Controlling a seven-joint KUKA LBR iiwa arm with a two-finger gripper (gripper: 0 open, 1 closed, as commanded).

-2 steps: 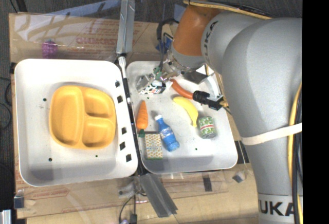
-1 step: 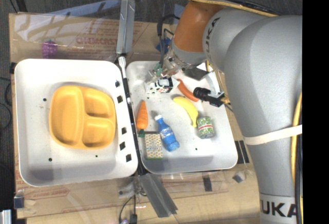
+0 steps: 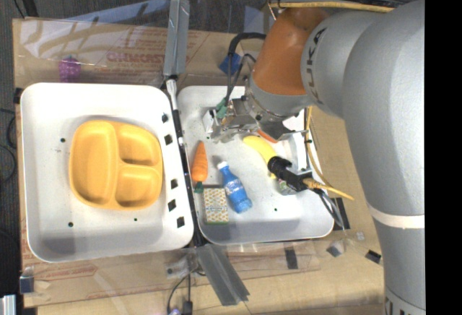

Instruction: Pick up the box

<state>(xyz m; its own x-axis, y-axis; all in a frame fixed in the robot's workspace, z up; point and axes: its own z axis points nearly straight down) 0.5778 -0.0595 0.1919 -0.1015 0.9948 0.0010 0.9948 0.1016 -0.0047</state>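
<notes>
The box (image 3: 216,205) is small and flat, with a pale dotted pattern. It lies at the near left of the right bin (image 3: 310,223), close to the bin's front wall. My gripper (image 3: 225,126) hangs over the far half of that bin, well behind the box and apart from it. A carrot and a blue bottle lie between the two.
An orange carrot (image 3: 199,162) lies along the right bin's left wall, just behind the box. A blue bottle (image 3: 234,188) rests right of the box. A yellow banana (image 3: 260,149) lies under the wrist. The left bin (image 3: 43,234) holds a yellow divided tray (image 3: 115,162).
</notes>
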